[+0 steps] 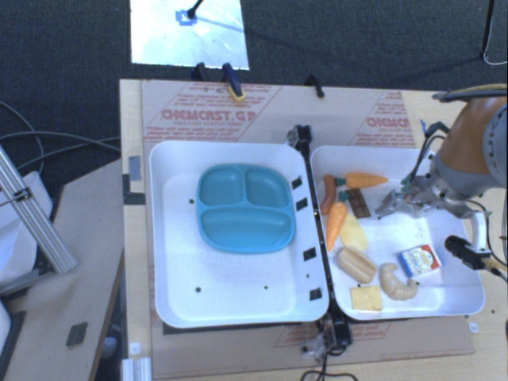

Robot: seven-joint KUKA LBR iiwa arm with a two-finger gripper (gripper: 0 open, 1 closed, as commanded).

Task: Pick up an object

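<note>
The grey arm with the orange band (476,145) is reaching in from three o'clock, and its two-finger gripper (394,205) is hanging over the upper middle of the shallow white right-hand bin (460,296). The dark fingers are pointing toward nine o'clock and appear slightly parted; nothing is showing between them, though the view is too small to tell how far open they are.

The pickable objects are all lying in that right bin. At its twelve o'clock side an orange plastic carrot (365,180) is lying crosswise, with a small brown block (359,203) just below it. Toward nine o'clock a reddish-brown sausage shape (328,193) is sitting against a second orange carrot (336,222), which is lying beside a pale yellow rounded piece (354,234). Near the centre a tan bread roll (356,264) is resting, and at six o'clock a flat yellow square cracker (366,298) is lying next to a beige croissant-shaped piece (398,282). A small white carton with red and blue print (419,260) is lying toward four o'clock, just beside the croissant.

The shallow white left-hand bin (171,292) is holding a blue three-compartment plastic plate (244,209), sitting slightly toward its twelve o'clock side.
</note>
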